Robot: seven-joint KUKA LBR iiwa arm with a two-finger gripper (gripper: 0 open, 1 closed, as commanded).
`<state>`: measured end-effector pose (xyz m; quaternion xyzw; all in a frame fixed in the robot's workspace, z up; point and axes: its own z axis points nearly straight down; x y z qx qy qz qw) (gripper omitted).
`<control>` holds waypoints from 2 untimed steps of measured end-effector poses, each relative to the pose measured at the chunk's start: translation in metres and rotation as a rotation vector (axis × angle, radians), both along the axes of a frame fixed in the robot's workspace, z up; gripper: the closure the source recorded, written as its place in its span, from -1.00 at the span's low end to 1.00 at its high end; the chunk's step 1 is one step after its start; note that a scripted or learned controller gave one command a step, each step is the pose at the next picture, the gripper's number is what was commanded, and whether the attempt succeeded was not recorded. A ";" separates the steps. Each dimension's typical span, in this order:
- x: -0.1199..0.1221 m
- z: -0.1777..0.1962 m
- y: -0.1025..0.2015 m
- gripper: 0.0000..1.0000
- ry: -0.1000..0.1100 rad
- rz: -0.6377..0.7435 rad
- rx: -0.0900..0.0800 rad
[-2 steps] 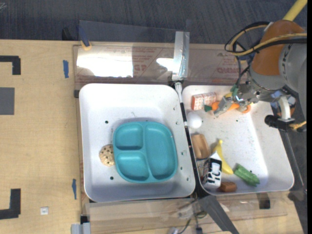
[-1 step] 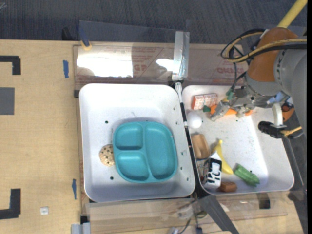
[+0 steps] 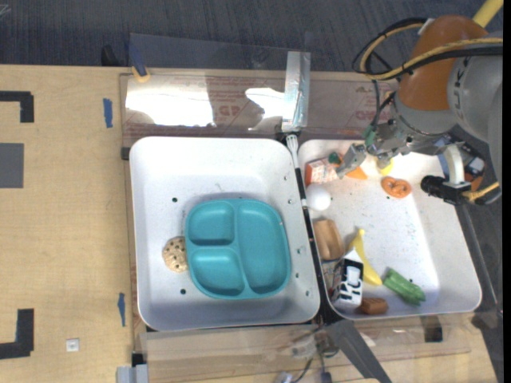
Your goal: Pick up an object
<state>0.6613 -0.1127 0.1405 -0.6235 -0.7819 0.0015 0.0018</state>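
Observation:
My gripper (image 3: 352, 159) hangs low over the back left part of the right bin (image 3: 447, 238). It is right next to a small orange piece (image 3: 357, 173) and a red and white carton (image 3: 318, 171). Whether it touches either one is hard to make out. An orange round slice (image 3: 394, 187) and a small yellow piece (image 3: 386, 165) lie just to its right, under the wrist. Nothing shows as lifted off the bin floor.
Also in the right bin are a white ball (image 3: 319, 200), a brown loaf (image 3: 326, 238), a yellow banana (image 3: 364, 263), a black and white pack (image 3: 347, 282), a green vegetable (image 3: 405, 286) and a brown sausage (image 3: 372, 306). The left bin (image 3: 152, 174) holds a teal divided plate (image 3: 237, 247) and a cookie (image 3: 174, 254).

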 end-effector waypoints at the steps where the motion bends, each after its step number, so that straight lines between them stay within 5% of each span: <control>1: -0.006 -0.040 -0.055 -1.00 0.018 0.002 0.012; 2: -0.057 -0.048 -0.037 -1.00 -0.025 0.038 -0.006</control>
